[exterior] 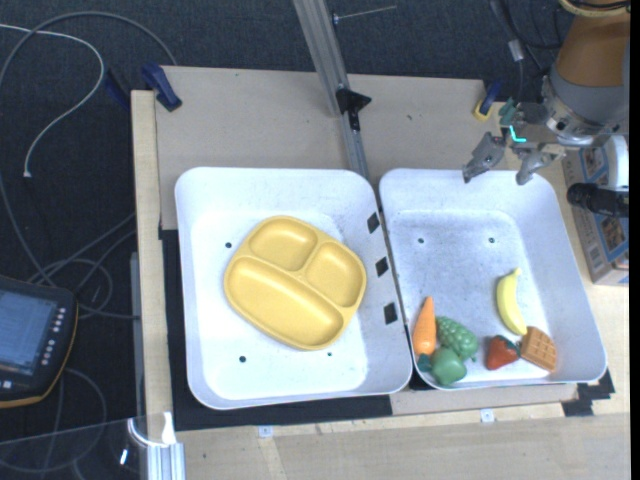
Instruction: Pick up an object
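My gripper [503,164] hangs above the far rim of the right bin [470,230], its two fingers spread open with nothing between them. Toy food lies at that bin's near end: an orange carrot [425,325], a green broccoli [458,334], a green pepper [449,367], a red strawberry [500,353], a brown waffle [539,348] and a yellow banana [509,302]. All of them lie well below the gripper, toward the front.
The left bin [210,208] holds a yellow divided plate [295,282]. A metal post [322,28] rises at the back between the bins. Cables and a tablet [30,340] lie on the floor to the left.
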Controlling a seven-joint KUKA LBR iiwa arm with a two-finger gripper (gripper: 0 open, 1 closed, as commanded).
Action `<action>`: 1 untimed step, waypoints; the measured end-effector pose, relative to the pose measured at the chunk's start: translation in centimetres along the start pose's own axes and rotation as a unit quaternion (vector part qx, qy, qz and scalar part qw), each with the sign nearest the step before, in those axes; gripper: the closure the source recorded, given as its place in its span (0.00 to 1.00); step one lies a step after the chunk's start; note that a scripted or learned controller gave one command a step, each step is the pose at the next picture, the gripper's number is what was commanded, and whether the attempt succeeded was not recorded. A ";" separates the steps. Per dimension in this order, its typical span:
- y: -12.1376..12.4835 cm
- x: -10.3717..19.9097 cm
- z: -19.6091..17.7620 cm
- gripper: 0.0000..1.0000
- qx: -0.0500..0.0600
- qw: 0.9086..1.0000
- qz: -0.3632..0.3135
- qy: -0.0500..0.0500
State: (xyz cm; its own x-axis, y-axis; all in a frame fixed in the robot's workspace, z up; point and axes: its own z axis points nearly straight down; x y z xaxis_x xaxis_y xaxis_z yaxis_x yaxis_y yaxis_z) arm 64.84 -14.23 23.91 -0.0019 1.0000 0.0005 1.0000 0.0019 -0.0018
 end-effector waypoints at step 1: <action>0.9 0.5 5.0 0.00 0.002 1.000 0.000 0.000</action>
State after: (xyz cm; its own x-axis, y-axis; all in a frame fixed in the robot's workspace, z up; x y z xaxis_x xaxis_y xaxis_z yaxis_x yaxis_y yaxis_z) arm 65.70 -13.76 18.94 -0.0026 1.0000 0.0014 1.0000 0.0026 -0.0067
